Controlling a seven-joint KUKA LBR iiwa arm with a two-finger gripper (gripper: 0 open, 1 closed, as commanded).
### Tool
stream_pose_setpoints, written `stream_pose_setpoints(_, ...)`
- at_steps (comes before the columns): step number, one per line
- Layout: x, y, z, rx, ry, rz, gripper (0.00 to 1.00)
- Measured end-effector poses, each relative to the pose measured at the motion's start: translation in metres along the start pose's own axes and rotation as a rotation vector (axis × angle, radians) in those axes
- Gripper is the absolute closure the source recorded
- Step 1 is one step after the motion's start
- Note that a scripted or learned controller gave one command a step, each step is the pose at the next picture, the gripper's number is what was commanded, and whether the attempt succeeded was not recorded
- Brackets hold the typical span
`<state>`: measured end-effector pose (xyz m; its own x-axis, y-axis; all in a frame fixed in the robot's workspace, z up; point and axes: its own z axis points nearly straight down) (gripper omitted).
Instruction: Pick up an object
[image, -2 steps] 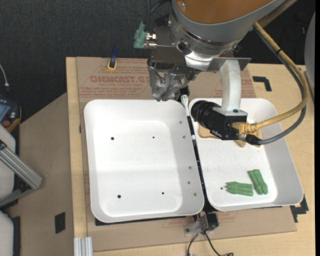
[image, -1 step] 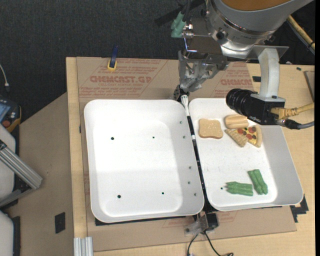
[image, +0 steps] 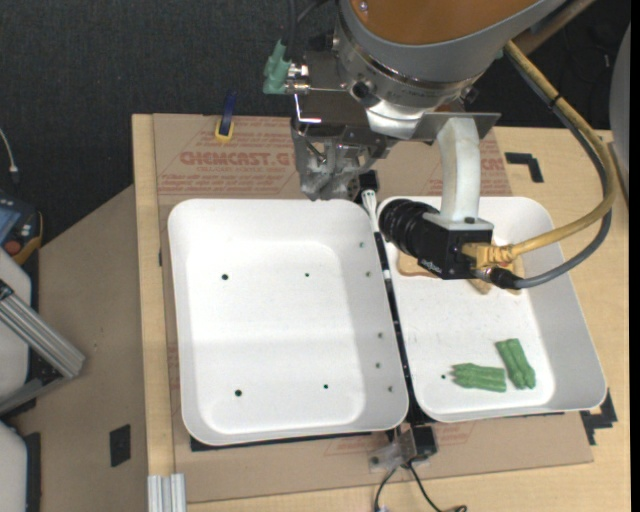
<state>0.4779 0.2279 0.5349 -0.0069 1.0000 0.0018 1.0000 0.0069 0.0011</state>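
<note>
Gripper (image: 330, 170) hangs at upper centre, above the bins' far edge; jaw state: cannot tell. Two green pieces (image: 497, 368) lie lower right in right bin (image: 570, 330). Approach step; next: travel there, descend.

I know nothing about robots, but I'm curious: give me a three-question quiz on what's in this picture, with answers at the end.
1. True or false: the green objects lie in the left bin.
2. Multiple choice: where in their bin do the green objects lie? A. near the front edge. B. at the back edge. C. on the rim.
3. Fill in: the gripper hangs over the back edge of the ______ bin.

Key:
1. False. They lie in the right bin.
2. A.
3. Left.
</note>
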Motion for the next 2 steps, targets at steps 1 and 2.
stream_pose_setpoints(1,-0.082,0.001,-0.001,0.002,-0.003,0.015,1.00)
stream_pose_setpoints(2,-0.002,0.000,0.022,0.006,-0.003,-0.001,1.00)
